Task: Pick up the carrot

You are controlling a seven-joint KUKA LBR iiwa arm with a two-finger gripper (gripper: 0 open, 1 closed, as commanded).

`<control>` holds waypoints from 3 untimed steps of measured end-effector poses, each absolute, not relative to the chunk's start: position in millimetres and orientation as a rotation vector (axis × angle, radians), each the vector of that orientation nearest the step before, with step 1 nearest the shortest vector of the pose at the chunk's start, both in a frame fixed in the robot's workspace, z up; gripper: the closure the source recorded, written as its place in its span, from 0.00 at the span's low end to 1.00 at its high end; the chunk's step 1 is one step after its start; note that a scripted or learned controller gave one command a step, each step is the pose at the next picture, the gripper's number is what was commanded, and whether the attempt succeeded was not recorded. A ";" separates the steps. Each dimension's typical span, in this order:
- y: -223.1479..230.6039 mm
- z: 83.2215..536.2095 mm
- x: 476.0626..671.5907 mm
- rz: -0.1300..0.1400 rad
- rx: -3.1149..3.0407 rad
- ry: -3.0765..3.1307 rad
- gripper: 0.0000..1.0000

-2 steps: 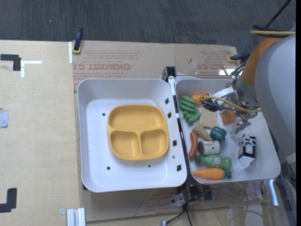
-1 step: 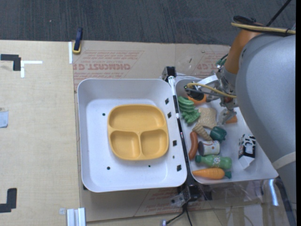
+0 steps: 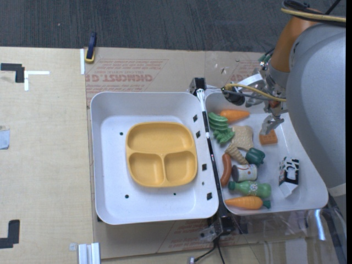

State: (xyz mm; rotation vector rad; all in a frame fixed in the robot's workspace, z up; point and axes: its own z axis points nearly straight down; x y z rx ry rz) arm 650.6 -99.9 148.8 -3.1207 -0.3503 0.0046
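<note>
Red lettering is printed on the brown cardboard sheet [image 3: 144, 73] laid on the worktop beyond the left bin [image 3: 102, 164]; it is seen upside down and too faint to be read with certainty. Black-and-white markings are carried by a small carton [image 3: 289, 174] at the near right of the right bin [image 3: 308, 199], but no word on it can be made out.

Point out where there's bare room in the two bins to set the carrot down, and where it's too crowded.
Left bin: bare white floor rings the yellow divided plate, widest along the left wall and the near edge; the plate's three compartments are bare. Right bin: toys crowd its left half, from the far carrot to the near carrot. Bare floor lies between the black-and-white pack and the toys.
</note>
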 end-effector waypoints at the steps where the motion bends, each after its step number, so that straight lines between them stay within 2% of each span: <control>1: -61.2 191.1 650.3 0.003 -3.125 -0.316 0.00; 2: -11.5 190.7 642.6 0.006 -3.125 -0.315 0.00; 3: -10.1 242.2 651.8 0.004 -3.126 -0.317 0.00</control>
